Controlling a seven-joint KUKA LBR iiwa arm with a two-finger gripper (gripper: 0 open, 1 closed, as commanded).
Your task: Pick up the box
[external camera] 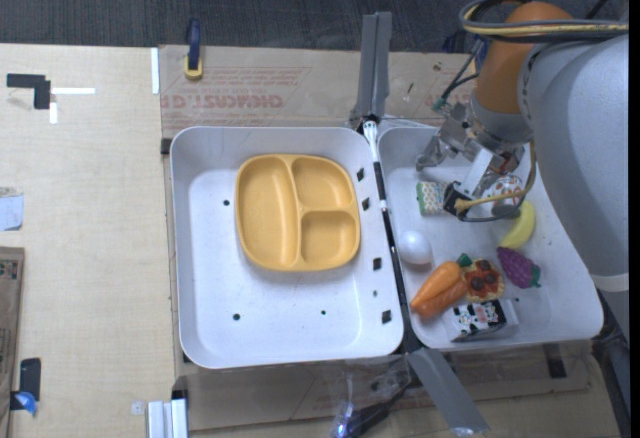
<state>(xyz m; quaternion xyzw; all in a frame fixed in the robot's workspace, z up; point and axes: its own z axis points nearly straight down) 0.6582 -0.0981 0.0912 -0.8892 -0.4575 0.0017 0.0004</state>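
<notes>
A small green-and-white box [431, 197] lies near the upper left of the right bin [570, 311]. A second, black-and-white box [478, 318] lies near that bin's front edge. My gripper [440, 161] hangs over the back of the right bin, just above and slightly right of the green-and-white box. No object shows in it.
Also in the right bin are a white egg [414, 247], a carrot [437, 288], a pizza slice [482, 278], a purple fruit [518, 267] and a banana [518, 224]. The left bin [200, 306] holds a yellow divided plate [297, 210]. A ridge divides the bins.
</notes>
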